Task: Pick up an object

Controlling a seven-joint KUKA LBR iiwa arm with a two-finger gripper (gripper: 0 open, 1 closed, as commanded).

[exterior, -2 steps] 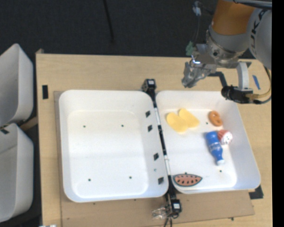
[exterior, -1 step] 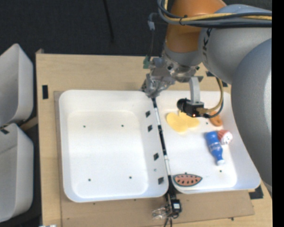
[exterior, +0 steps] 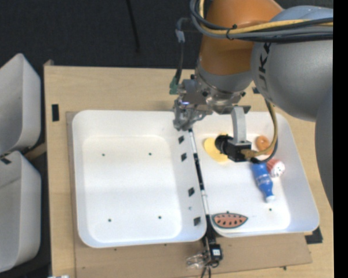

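1. The claw [exterior: 185, 119] hangs over the far end of the rims where the two bins meet; my feed doesn't let me tell whether it is apart or together.
2. The bin on my screen's right [exterior: 298, 216] holds a blue bottle [exterior: 263, 181], a watermelon slice [exterior: 229, 220], an orange ball [exterior: 261, 142] and a yellow disc [exterior: 211, 148].
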